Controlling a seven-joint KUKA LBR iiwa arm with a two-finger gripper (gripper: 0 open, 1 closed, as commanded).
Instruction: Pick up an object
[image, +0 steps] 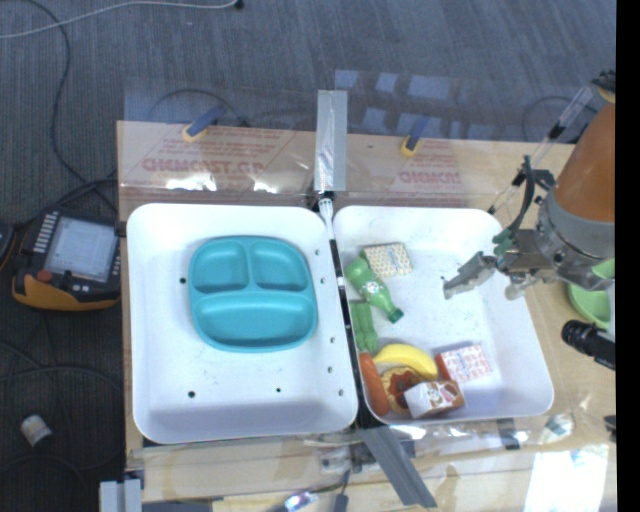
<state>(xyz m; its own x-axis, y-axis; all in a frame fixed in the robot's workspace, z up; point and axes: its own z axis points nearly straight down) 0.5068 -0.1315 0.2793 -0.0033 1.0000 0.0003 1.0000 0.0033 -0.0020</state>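
Observation:
The right bin (520, 330) holds several toy groceries along its left and front sides. There is a checkered packet (388, 260), a green bottle (373, 289), a green vegetable (362, 325), a banana (405, 357), a red-and-white box (466, 362), a small carton (433, 398) and a red piece (372, 384). My gripper (488, 284) hangs over the right part of this bin, well to the right of the bottle. It is open, with nothing between its fingers (462, 279).
In the left bin (160, 400) lies a blue divided plate (252, 292). A metal strip (331, 150) runs back from between the bins. A handheld pendant (66, 262) lies on the floor at left, and a green object (597, 290) sits beyond the right bin.

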